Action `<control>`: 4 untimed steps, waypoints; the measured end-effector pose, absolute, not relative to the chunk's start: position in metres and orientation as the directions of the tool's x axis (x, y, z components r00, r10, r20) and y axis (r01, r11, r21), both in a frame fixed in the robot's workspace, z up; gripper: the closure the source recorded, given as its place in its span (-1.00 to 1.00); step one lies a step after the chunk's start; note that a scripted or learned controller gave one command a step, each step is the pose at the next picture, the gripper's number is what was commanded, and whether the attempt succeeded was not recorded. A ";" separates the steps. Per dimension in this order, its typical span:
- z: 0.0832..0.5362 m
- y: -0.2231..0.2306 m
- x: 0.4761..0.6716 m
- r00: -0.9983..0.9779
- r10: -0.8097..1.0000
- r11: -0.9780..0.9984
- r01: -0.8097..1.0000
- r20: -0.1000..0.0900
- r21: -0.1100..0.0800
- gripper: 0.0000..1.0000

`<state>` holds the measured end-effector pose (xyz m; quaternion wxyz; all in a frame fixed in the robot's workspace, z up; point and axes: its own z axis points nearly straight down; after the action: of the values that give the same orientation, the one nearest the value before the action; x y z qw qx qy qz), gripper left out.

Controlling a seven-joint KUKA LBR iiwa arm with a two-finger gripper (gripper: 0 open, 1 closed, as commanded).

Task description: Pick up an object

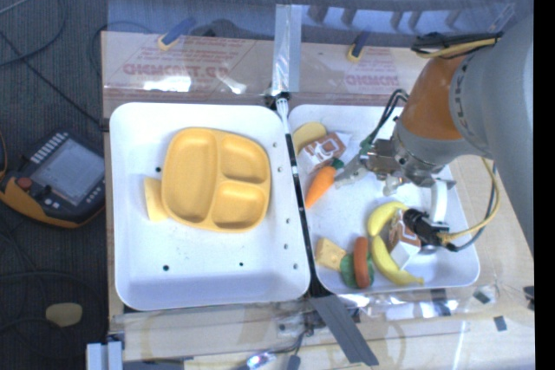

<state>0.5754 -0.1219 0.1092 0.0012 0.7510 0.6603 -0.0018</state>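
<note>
1. Your hand sits low in the right bin, near its middle; you cannot tell from this view how it is set, and nothing shows in its grip.
2. The carrot lies just to the left of the hand, tilted, close to the wall between the bins.
3. The banana curves in front of the hand, nearer the camera, with a small brown thing against its inner side.
4. At the front left of that bin you have a yellow wedge, and beside it a red and green piece touching the banana's lower end.
5. Behind the carrot lie a yellow slice and a brown-and-white packet; its print is too small to read.
6. The left bin holds a yellow divided plate, and a pale yellow slab sticks out from under its left edge.
7. Cardboard behind the bins carries red lettering, upside down and blurred; you cannot read it.
8. The tabletop stands on dark grey carpet; an orange-and-grey pendant lies on the floor to the left, with cables around it.
</note>
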 end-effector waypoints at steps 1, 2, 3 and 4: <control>0.088 -0.120 0.667 0.023 1.000 -0.023 1.000 -0.007 0.006 -1.00; 0.091 -0.110 0.622 -0.238 0.971 0.239 0.971 -0.024 0.008 -1.00; 0.088 -0.112 0.671 -0.168 0.986 0.168 0.986 -0.006 0.008 -1.00; 0.165 -0.192 0.664 -0.213 0.977 0.213 0.977 -0.004 0.000 -1.00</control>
<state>0.6640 -0.1924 0.1653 0.0017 0.6274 0.7787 -0.0012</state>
